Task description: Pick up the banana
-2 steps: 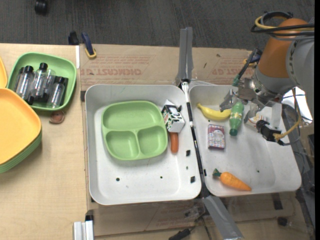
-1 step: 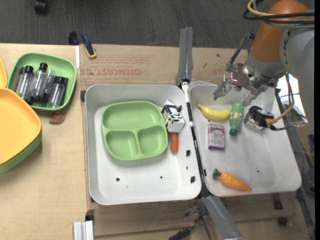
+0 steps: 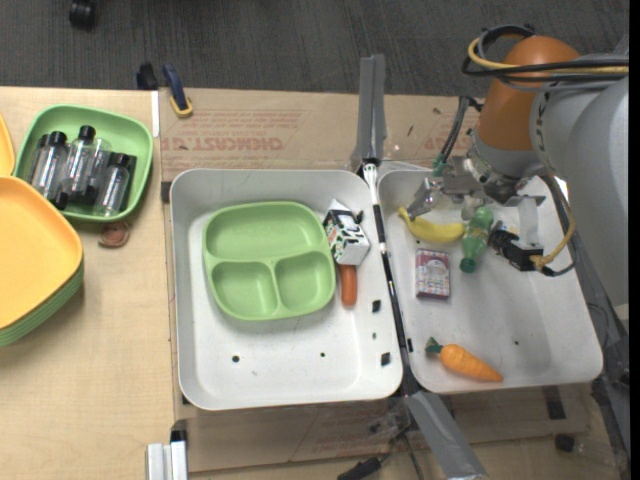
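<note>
banana (image 3: 437,229) in right bin (image 3: 560,368), divided plate (image 3: 268,260) in left bin (image 3: 190,368)

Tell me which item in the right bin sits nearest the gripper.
The banana, just below the gripper. The green bottle is close too; the pink packet and carrot lie farther down.

Grey arm (image 3: 590,118), orange band (image 3: 528,78) above wrist, yellow and black cables (image 3: 500,43) looping around it

Right bin (image 3: 560,363): banana (image 3: 437,230) behind carrot (image 3: 468,362).
</note>
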You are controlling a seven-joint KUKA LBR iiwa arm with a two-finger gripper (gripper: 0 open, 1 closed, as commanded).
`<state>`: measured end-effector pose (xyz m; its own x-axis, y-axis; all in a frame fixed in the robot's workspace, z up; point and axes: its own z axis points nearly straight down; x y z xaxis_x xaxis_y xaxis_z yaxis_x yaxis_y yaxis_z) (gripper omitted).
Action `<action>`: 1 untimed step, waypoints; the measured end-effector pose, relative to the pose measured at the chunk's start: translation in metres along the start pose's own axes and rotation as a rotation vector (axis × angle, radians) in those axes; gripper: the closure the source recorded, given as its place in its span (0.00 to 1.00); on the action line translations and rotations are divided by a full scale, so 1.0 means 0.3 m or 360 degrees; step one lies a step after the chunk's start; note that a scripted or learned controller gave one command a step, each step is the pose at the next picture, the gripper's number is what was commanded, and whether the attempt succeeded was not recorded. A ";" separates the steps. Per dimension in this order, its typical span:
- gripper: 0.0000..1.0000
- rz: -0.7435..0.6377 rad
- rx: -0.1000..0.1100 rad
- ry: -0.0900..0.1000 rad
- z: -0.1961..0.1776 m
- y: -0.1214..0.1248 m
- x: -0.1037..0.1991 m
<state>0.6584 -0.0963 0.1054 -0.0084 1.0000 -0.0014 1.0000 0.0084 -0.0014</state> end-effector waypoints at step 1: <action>0.00 -0.0412 0.0000 0.0001 0.046 -0.066 0.009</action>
<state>0.6386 -0.0939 0.0917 -0.2640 0.9645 -0.0002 0.9645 0.2640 -0.0014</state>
